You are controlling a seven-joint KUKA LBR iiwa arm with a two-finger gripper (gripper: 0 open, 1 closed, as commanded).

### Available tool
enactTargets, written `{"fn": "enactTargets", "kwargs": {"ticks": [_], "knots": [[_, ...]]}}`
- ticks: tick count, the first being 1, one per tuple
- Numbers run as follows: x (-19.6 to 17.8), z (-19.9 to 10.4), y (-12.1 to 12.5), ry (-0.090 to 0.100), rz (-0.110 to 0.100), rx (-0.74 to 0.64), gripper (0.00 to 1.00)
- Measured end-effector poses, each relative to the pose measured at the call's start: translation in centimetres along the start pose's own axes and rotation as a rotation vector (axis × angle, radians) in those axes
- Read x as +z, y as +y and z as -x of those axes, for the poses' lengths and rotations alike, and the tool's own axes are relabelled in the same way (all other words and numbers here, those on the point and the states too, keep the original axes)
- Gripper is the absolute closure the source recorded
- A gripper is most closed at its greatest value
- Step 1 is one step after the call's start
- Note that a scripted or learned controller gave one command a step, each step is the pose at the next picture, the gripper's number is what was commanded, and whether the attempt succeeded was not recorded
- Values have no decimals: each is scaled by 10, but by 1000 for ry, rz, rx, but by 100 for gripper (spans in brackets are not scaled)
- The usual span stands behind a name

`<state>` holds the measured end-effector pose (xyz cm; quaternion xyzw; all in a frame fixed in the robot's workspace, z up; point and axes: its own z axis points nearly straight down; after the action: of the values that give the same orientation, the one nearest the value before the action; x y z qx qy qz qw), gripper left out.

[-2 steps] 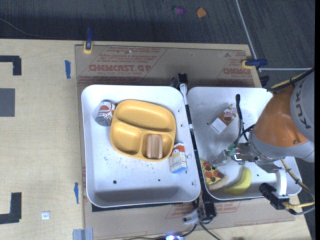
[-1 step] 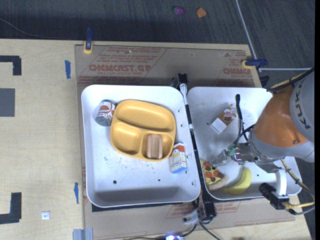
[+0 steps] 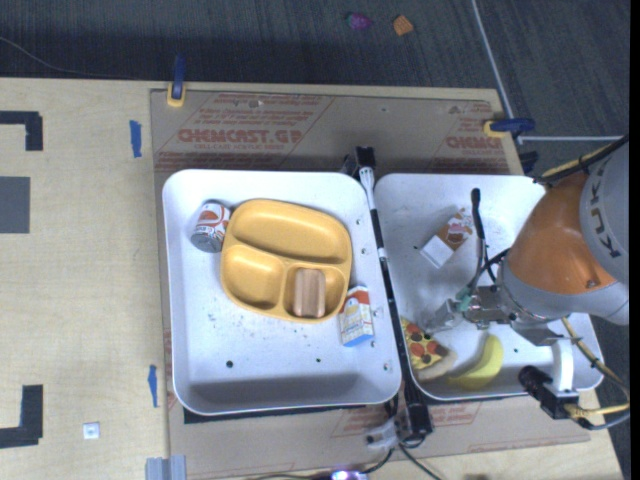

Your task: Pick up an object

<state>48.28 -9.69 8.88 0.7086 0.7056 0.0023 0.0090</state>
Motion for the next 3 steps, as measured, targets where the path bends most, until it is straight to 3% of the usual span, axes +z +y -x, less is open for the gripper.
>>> {"fn": "enactTargets", "kwargs": {"ticks": [3], "knots": [[0, -1, 0, -1, 0, 1, 0]]}}
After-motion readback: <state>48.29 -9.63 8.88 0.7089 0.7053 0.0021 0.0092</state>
